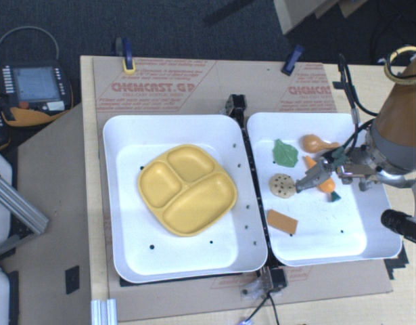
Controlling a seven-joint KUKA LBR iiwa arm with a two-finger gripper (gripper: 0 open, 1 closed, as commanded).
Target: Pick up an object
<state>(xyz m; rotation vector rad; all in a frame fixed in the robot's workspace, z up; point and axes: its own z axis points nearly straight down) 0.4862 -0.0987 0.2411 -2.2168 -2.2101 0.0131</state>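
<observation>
Gripper point(309, 181): right of frame, fingers' state unclear
Board point(153, 83): cardboard, printed "CHEMCAST"
Plate point(187, 189): yellow, three compartments, glossy
Cookie point(283, 185): round, speckled

Both bins are plain white, the left bin point(120, 181) with a few small black dots on its floor. The divided plate point(187, 189) in it is a soft mustard yellow all over. In the right bin point(343, 239): a green piece point(285, 154), a tan round cookie point(283, 185) speckled with dark spots, a flat orange-brown slab point(282, 221), an orange pear-ish thing point(314, 142), plus a tiny teal bit point(335, 196), I think. The bench board point(194, 80) is tan with faded red lettering
</observation>
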